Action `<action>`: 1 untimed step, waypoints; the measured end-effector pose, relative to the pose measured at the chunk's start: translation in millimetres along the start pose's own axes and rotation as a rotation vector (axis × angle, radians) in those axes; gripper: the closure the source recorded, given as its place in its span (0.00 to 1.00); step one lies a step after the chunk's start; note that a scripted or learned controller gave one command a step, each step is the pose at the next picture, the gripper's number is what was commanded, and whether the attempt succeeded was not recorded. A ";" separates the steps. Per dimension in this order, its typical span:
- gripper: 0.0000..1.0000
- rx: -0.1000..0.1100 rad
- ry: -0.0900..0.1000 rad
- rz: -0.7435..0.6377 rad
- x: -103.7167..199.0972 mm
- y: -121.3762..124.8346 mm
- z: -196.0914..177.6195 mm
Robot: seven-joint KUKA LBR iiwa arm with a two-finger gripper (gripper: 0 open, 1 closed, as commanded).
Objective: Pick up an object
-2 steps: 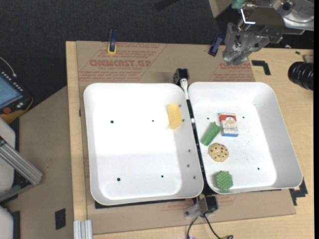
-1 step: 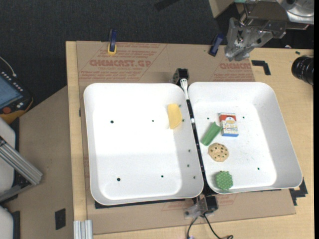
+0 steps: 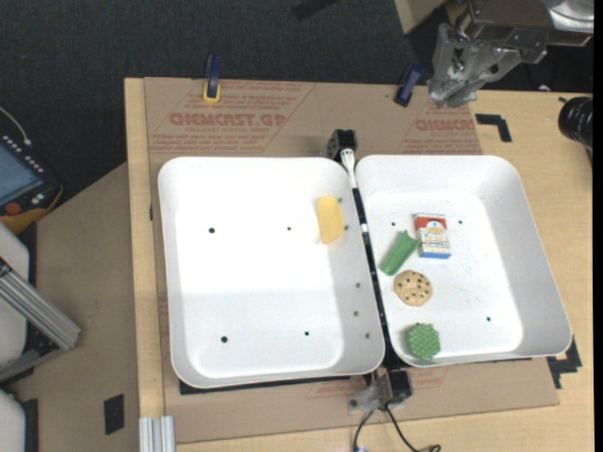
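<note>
My gripper [image 3: 450, 90] hangs high above the back edge of the right bin [image 3: 528, 252], well clear of the objects, with nothing between its fingers. In the right bin lie a small red and white box [image 3: 432, 234], a green stick [image 3: 398, 252] slanted beside it, a round tan cookie [image 3: 413, 288] and a bumpy green ball [image 3: 423, 341] near the front rim. A yellow block [image 3: 330, 219] rests in the left bin [image 3: 207, 281] close to its right wall.
Both bins sit on a brown cardboard sheet [image 3: 283, 116]. A blue and yellow clamp [image 3: 212, 81] and a blue clamp [image 3: 408, 85] hold its back edge. A black clip [image 3: 341, 144] sits between the bins at the back.
</note>
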State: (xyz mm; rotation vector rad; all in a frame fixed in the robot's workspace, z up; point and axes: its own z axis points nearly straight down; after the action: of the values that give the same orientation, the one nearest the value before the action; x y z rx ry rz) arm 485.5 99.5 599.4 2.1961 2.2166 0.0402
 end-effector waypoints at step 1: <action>1.00 -0.004 0.000 -0.001 0.3 0.9 -10.7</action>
State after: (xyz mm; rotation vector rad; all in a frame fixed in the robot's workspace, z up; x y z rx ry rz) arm 486.0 99.8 610.1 2.1931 2.2156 0.0451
